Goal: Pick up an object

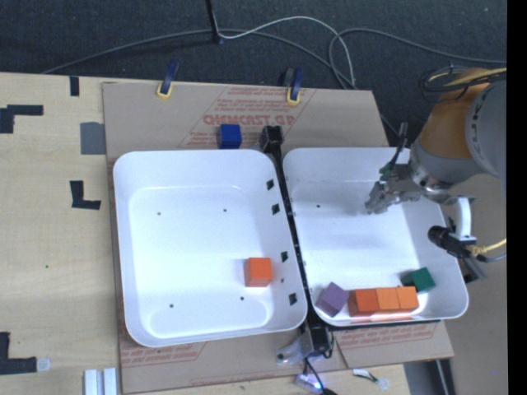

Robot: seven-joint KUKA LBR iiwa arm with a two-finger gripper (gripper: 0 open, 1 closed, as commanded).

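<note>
The gripper (pixel 380 199) hangs over the upper right part of the right bin (pixel 346 167), with nothing visible between its fingers. An orange cube (pixel 258 271) lies in the left bin (pixel 156 171), toward its lower right. Along the right bin's front wall sit a purple block (pixel 332 299), a long orange block (pixel 383 300) and a green block (pixel 422 280). These lie well below the gripper in the view.
A blue cube (pixel 230 135) rests on the cardboard behind the left bin. Black clips (pixel 271 138) join the bins along their shared edge. Cables (pixel 272 27) run across the dark floor at the back. The arm's orange band (pixel 449 126) is at the right.
</note>
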